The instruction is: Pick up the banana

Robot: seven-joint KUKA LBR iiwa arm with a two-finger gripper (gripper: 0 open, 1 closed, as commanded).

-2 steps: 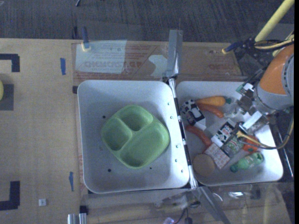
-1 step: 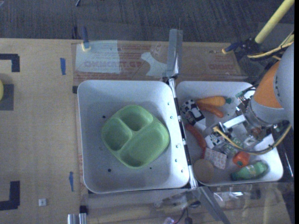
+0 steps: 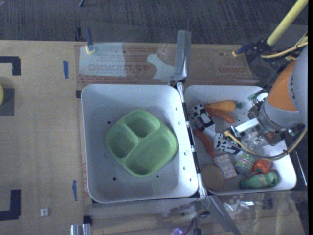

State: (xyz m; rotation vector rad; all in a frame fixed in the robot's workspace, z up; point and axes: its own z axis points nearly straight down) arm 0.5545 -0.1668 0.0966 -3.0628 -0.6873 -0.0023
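My gripper [image 3: 252,141] hangs low over the middle of the right bin [image 3: 288,182], with the grey and orange wrist [image 3: 284,102] above it at the bin's right side. Right around it lie a black-and-white patterned toy [image 3: 226,145], a small can [image 3: 244,163] and a small orange-red piece [image 3: 262,165]. An orange carrot [image 3: 222,105] lies at the back of this bin. What sits directly beneath the gripper is hidden by it.
The left bin [image 3: 98,180] holds a green divided plate [image 3: 142,142]. In the right bin there are also a second black-and-white toy [image 3: 199,116], a red-orange stick [image 3: 204,141], a brown disc [image 3: 213,177], a pink box [image 3: 225,165] and a green vegetable [image 3: 259,180].
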